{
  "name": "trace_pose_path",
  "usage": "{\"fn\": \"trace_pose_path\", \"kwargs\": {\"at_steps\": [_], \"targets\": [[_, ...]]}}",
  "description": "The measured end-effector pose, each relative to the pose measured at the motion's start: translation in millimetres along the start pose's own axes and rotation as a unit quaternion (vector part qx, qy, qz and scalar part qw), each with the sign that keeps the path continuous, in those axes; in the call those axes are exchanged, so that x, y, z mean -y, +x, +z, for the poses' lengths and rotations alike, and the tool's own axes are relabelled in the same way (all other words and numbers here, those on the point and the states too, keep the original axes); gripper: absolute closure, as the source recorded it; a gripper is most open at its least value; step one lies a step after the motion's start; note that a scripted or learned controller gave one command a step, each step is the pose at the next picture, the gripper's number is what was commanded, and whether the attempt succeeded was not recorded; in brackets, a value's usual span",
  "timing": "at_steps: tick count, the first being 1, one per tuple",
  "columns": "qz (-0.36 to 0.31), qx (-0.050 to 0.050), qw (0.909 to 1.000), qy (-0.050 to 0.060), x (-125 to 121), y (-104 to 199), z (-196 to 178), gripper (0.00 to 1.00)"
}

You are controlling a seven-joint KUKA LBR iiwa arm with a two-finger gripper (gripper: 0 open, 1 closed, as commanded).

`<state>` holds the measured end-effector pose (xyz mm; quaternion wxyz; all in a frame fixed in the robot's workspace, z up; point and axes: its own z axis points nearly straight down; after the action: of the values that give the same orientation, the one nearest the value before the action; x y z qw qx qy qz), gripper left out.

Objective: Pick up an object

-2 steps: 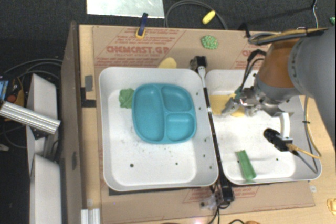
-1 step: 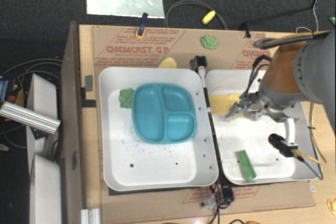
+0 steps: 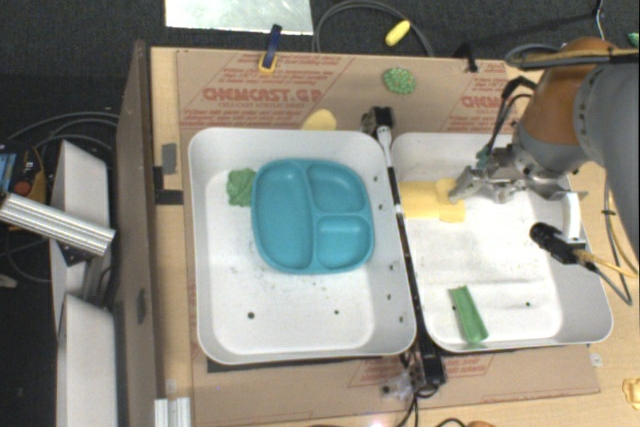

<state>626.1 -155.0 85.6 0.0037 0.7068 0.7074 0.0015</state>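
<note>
Claw [image 3: 466,185] low over yellow block [image 3: 430,199]; finger spread unclear from here. You: centre on block, descend straight, then close.

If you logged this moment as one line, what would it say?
gripper: at yellow block, right bin | grasp: unclear | green strip: untouched | blue plate: left bin

Brown cardboard-topped bench [image 3: 250,90], two white bins [image 3: 215,245] side by side, green ball [image 3: 399,80], yellow piece [image 3: 320,121]
</note>
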Motion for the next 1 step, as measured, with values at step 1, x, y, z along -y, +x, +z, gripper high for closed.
{"fn": "trace_pose_path", "kwargs": {"at_steps": [1], "targets": [[-0.004,-0.003,1.0,0.003,14.6,61.8,1.2,0.0]]}}
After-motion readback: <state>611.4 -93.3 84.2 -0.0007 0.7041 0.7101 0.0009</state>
